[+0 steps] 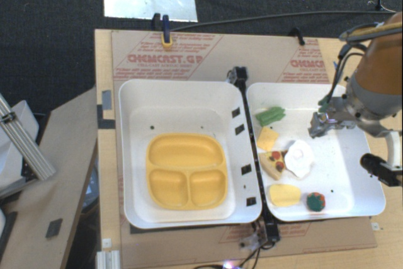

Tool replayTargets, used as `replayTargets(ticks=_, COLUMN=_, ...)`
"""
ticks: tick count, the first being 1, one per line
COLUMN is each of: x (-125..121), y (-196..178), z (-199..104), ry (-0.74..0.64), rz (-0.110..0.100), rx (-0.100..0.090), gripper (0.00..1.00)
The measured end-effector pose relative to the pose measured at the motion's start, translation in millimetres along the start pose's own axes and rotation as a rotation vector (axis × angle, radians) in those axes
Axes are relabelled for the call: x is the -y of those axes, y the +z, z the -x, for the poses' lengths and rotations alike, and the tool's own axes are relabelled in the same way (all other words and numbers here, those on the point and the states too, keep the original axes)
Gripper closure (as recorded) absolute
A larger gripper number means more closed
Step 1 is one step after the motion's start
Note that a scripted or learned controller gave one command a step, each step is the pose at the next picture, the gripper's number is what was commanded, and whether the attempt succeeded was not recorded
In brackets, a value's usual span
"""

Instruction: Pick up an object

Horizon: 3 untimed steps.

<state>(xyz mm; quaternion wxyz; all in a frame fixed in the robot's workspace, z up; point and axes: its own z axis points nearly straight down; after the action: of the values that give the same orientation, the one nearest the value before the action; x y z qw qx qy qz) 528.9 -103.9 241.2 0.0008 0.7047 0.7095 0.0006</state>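
Note:
The right bin (352, 198) holds several toy foods: a green piece (271, 115), a yellow cheese wedge (268, 138), a pizza slice (273, 164), a white fried egg (298, 158), a pale yellow oval (284, 194) and a red-and-green strawberry (315, 201). My gripper (317, 127) hangs over the right bin's upper middle, just above and to the right of the egg. Nothing shows between its fingers.
The left bin (135, 135) carries a yellow three-compartment tray (186, 171). A black clip strip (245, 135) runs along the divide between the bins. The arm's orange band (381, 69) and a black fitting (378, 168) overhang the right bin's right side.

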Motion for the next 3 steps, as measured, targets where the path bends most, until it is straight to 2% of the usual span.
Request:
replayTargets(ticks=1, x=-11, y=12, z=-51, ry=0.000, rz=-0.001, rx=0.000, gripper=1.00)
replayTargets(ticks=3, x=-38, y=-4, z=-152, ry=0.001, rz=0.001, rx=-0.001, gripper=1.00)
